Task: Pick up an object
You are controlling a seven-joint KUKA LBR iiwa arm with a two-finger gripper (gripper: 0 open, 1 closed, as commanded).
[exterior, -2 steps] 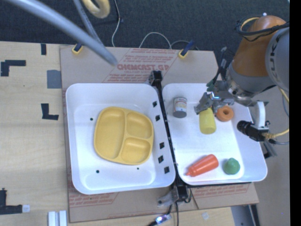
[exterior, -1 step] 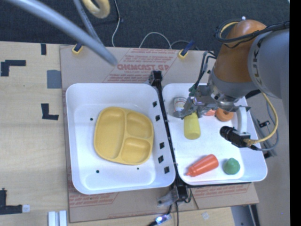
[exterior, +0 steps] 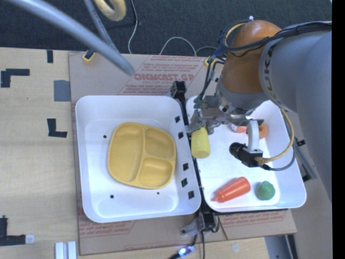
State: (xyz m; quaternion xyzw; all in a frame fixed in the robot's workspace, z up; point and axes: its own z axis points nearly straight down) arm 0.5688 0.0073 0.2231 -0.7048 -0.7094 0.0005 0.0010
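You see the pincer low over the right bin's left side, clenched on the yellow cylinder hanging below it, with the carrot and green ball nearer the front, and the yellow tray in the left bin.

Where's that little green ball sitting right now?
The small round green ball lies in the near right corner of the right-hand white bin, just right of the orange plastic carrot.
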